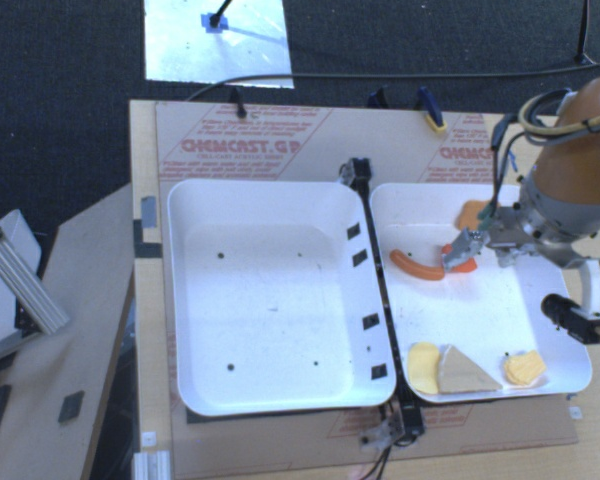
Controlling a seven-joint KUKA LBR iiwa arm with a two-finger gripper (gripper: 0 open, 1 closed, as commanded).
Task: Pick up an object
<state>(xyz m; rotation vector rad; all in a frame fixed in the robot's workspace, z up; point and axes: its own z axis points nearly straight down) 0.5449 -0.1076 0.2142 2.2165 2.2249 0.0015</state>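
My gripper (pixel 461 252) hangs low over the middle of the right bin (pixel 570 368). It is at the right end of an orange sausage-shaped piece (pixel 416 266) lying on the bin floor. A small red-orange piece (pixel 467 266) shows right under the gripper, touching or nearly touching it; whether it is gripped is unclear. Another orange object (pixel 471 213) lies behind the gripper near the bin's back wall, partly hidden by the wrist.
Along the right bin's front wall lie a yellow round piece (pixel 423 365), a tan wedge (pixel 468 372) and a yellow crinkled piece (pixel 525 368). The left bin (pixel 180 268) adjoins across a black-clipped divider (pixel 372 288). The arm's body (pixel 580 168) covers the right bin's far right.
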